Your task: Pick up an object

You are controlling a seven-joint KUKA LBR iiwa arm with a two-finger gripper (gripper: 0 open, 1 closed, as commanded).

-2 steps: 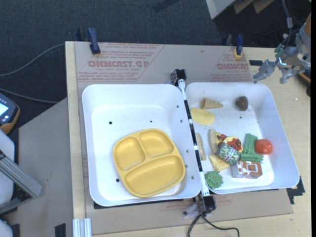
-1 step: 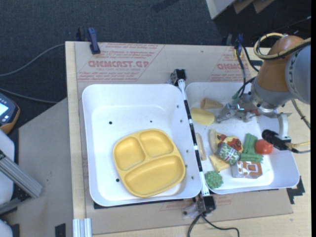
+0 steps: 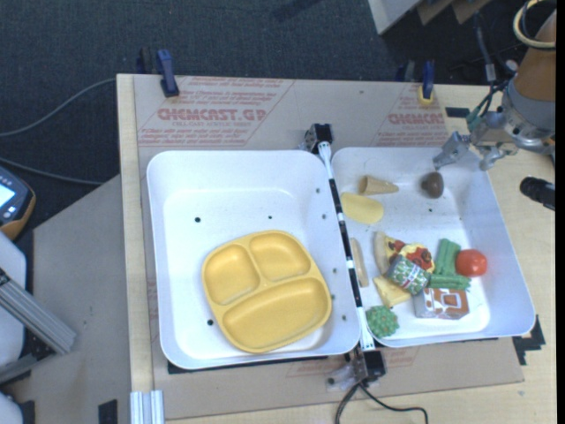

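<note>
Worktop (image 3: 265, 113), cardboard-topped, carries two white bins side by side. Left bin (image 3: 177, 193): one yellow divided plate (image 3: 265, 290), three compartments. Right bin (image 3: 503, 237): a cluster of toy foods near its front — one red tomato (image 3: 472, 262), one green broccoli (image 3: 382, 321), one small printed carton (image 3: 441, 303); farther back, one pale wedge (image 3: 362, 208), one cone (image 3: 377, 185), one brown nut-like piece (image 3: 432, 184). Gripper (image 3: 468, 148) hangs over the right bin's far corner, near the brown piece; jaws spread apart, holding nothing.

Yellow divided plate (image 3: 267, 291) in left white bin (image 3: 168, 201); blue clamps (image 3: 165, 71) on cardboard-covered bench (image 3: 265, 113).
</note>
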